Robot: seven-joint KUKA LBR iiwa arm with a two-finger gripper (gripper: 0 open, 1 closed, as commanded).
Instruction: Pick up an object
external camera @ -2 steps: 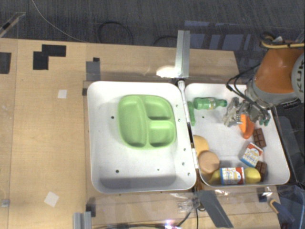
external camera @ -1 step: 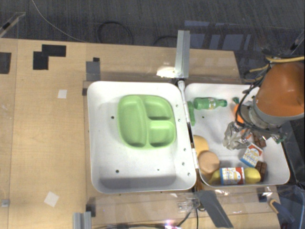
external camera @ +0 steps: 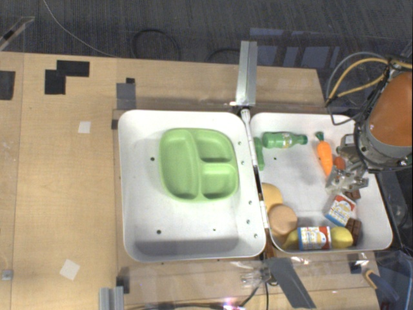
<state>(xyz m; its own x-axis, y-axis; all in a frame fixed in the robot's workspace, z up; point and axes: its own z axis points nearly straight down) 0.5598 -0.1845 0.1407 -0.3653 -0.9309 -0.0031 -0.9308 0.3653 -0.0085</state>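
My gripper (external camera: 346, 178) hangs low over the right side of the right bin (external camera: 297, 173), under the orange wrist band. An orange carrot (external camera: 324, 157) lies just left of it. A small red and white carton (external camera: 340, 210) sits just in front of it. A green bottle (external camera: 282, 140) lies on its side at the back of the bin. At the front are a tan round bun (external camera: 282, 218), a labelled jar (external camera: 314, 237) on its side and a yellow lemon (external camera: 343, 237). The view shows nothing held in the gripper.
The left bin (external camera: 139, 192) holds a green divided tray (external camera: 197, 163). A metal divider post (external camera: 246, 76) stands at the back between the bins. Yellow cables (external camera: 352, 76) loop behind the arm. A brown block (external camera: 353, 226) lies beside the carton.
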